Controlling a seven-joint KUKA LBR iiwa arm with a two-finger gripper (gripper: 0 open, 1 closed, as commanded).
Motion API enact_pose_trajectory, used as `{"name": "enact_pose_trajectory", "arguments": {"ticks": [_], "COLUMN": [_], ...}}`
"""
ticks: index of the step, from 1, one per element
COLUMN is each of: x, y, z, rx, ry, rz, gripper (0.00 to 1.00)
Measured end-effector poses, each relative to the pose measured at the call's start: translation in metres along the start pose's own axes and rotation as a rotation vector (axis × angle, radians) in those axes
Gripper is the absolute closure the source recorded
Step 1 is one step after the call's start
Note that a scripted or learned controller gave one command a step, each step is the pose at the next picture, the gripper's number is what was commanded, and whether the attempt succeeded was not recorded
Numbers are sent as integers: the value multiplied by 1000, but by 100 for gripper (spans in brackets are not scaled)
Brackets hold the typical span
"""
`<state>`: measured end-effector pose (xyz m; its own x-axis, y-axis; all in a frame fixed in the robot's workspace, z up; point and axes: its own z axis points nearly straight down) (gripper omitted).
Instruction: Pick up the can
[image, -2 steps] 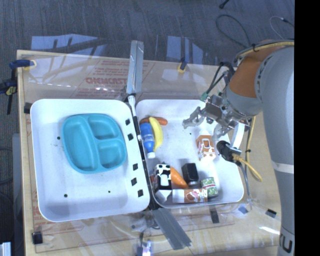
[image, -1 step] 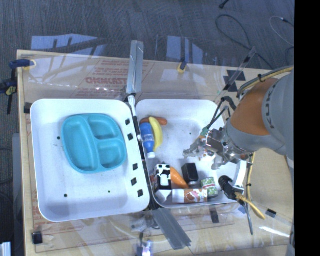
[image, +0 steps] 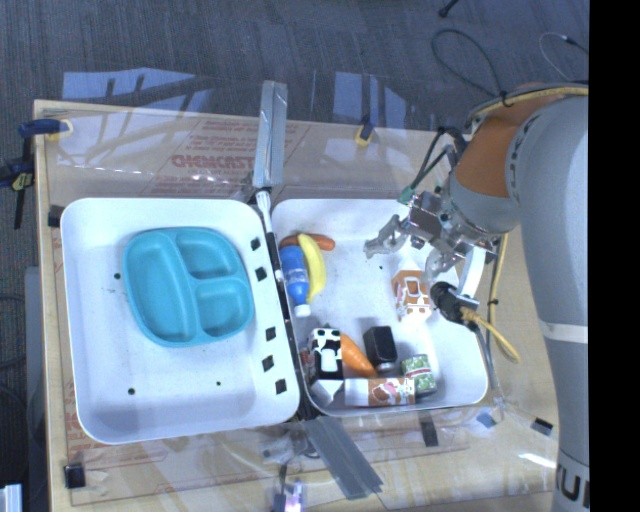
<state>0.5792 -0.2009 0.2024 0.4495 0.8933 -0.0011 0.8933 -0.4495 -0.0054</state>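
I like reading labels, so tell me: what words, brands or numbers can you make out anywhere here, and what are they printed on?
Red lettering on the clear sheet behind the bins: mirrored and blurred, not readable.
Labels on the can, small carton and blue bottle: too small to read.
White mark on the arm's base: cut off, not readable.

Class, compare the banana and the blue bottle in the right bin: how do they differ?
The banana is yellow and curved; the blue bottle is blue, straight, with a white cap. The banana lies on the bottle's right, the bottle nearer the bin's left wall. Both lie flat, side by side, in the right bin.
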Motion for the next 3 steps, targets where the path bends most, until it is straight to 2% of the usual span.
{"name": "enact_pose_trajectory", "arguments": {"ticks": [1,2,3], "x": [-33,-49,-12], "y": [-64,-90,-29], "z": [-27,54,34], "rx": [0,1,0], "ry": [1,0,0], "rz": [0,-142,-53], "gripper": [0,0,0]}}
